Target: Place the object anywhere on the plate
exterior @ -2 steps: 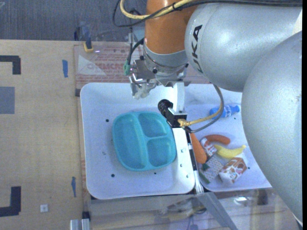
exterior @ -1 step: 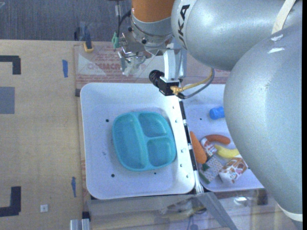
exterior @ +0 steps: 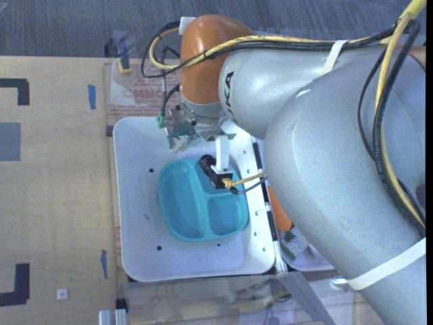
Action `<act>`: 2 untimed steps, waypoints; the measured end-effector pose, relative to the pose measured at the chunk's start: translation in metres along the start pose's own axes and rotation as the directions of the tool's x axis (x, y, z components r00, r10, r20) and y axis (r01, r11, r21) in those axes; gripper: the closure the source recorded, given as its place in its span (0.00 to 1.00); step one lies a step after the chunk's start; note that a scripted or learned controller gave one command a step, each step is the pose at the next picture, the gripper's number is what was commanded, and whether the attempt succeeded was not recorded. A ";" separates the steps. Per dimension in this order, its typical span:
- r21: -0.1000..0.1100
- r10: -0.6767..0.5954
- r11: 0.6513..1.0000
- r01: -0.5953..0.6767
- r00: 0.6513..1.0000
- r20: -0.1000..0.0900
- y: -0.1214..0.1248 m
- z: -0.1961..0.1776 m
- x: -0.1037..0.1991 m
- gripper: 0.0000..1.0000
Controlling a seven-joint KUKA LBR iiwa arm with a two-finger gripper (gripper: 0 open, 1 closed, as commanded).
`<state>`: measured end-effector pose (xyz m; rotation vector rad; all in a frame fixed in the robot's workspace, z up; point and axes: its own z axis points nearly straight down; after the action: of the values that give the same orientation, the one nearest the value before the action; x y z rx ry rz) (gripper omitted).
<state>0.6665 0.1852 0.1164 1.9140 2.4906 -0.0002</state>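
Note:
A teal divided plate [exterior: 197, 207] lies in the left white bin [exterior: 135, 208], a little right of the bin's middle. My gripper [exterior: 181, 136] hangs under the orange wrist band, over the bin floor just beyond the plate's far rim. Nothing shows in its grasp from this angle. A black fitting [exterior: 211, 170] with a yellow cable sits over the plate's far right edge. An orange object [exterior: 278, 213] with a green bit [exterior: 292, 236] beside it lies in the right bin, mostly hidden under the arm.
The grey arm covers most of the right bin [exterior: 301, 257]. A clear box with a printed card [exterior: 135, 90] stands behind the left bin. Tan bench with black and blue tape marks [exterior: 54, 181] stretches to the left.

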 end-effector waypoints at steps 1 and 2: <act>-0.002 0.322 0.947 -0.322 0.947 -0.004 -0.010 0.027 -0.043 1.00; 0.001 0.135 0.991 -0.135 0.991 -0.001 -0.101 -0.068 -0.079 1.00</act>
<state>0.5890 0.0834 0.1849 2.0789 2.3559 0.0000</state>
